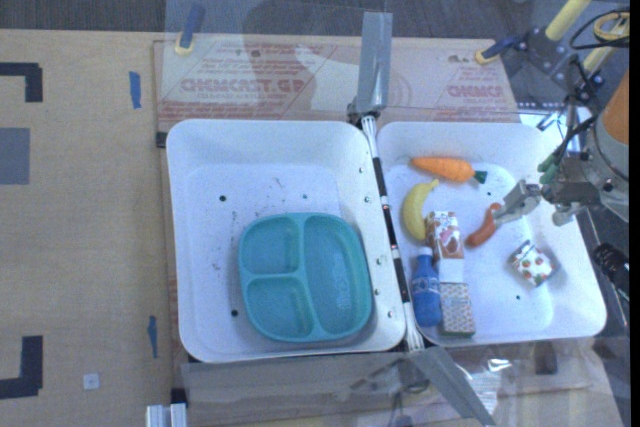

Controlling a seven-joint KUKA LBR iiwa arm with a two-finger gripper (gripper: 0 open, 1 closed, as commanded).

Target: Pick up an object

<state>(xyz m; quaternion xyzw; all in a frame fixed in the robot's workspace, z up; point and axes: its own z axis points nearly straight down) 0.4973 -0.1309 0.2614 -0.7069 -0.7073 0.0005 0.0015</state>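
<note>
Right bin [585,310], one carrot [443,168], one banana [417,208]

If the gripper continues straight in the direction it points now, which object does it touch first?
Probably the small red-orange piece. The gripper points left and slightly down over the right bin, and this piece lies just ahead of it. The gripper's height above the bin is unclear, so it might pass over.

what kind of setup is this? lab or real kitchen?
Likely a robot lab bench, not a kitchen: two white bins side by side on a board with blue tape marks, toy food like a banana and carrot, and clear plastic guards.
</note>
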